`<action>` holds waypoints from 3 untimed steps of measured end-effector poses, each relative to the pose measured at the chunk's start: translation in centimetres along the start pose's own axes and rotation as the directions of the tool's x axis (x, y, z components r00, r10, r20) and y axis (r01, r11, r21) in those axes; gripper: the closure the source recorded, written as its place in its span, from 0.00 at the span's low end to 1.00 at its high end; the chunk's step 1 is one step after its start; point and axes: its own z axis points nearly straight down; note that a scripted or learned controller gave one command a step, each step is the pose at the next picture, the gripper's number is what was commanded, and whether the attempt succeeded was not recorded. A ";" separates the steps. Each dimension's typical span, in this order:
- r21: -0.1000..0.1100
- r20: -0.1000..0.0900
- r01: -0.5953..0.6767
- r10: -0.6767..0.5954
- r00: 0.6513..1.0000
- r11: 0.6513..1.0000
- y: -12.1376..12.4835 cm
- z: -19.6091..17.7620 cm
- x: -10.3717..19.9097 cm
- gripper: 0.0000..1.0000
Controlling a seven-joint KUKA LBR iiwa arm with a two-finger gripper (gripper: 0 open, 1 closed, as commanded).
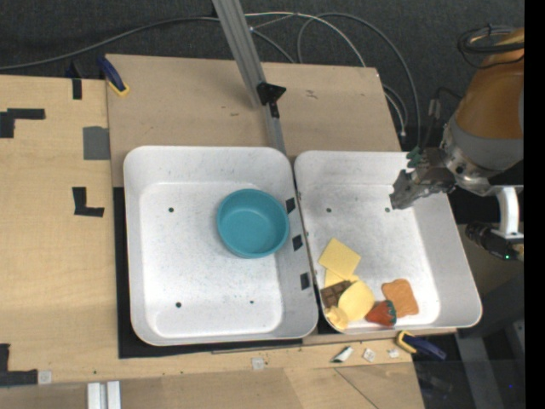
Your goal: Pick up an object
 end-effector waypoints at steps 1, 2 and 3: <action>0.006 -0.003 0.004 -0.004 1.000 1.000 -0.7 -0.5 5.2 1.00; 0.006 -0.003 0.006 -0.006 1.000 1.000 -0.8 -0.1 11.4 1.00; 0.008 -0.003 0.005 -0.005 1.000 1.000 -0.7 0.8 17.0 1.00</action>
